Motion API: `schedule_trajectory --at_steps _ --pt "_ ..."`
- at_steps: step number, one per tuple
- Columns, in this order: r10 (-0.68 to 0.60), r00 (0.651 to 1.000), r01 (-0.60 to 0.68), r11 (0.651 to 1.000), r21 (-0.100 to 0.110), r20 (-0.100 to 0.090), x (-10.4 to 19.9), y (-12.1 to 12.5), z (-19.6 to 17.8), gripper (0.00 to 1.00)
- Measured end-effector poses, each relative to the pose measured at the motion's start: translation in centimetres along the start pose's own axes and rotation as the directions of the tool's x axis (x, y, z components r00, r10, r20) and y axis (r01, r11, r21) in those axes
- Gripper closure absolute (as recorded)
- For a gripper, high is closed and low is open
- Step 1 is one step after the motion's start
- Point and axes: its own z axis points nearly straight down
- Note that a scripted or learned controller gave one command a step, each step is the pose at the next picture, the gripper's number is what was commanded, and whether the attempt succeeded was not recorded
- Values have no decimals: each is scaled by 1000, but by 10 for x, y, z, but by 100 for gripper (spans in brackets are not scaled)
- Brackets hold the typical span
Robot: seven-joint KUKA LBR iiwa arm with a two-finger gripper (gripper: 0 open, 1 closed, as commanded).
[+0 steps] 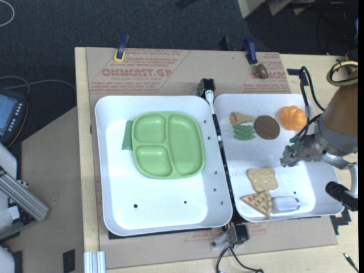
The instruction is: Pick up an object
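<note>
The right bin (296, 203) holds several toy food pieces. An orange fruit (292, 117) lies at its far right, a brown round cookie (266, 127) beside it, then a green leafy piece (244, 132) and a tan cone (241, 118). Nearer the front lie a tan cracker (263, 178), a pizza slice (257, 202) and a pale grey-white piece (285, 204). My gripper (290, 156) hangs low over the bin floor right of centre, between the orange fruit and the cracker. Nothing shows between its fingers.
The left bin (114, 192) holds a green divided plate (168, 144) with a darker green piece (126, 136) tucked under its left edge. Clamps (120, 49) (249, 50) sit on the cardboard at the back. The arm's body (344, 124) overhangs the right bin's right edge.
</note>
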Motion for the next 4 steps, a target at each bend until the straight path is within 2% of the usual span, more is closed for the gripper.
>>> schedule_trajectory --at_steps 1,2,4 --pt "0 1000 0 1000 -3 1 -11 5 -56 100" --pt "-1 1000 1 1000 -1 0 -11 6 -84 100" --pt "-6 1000 6 1000 0 -3 83 71 -99 100"
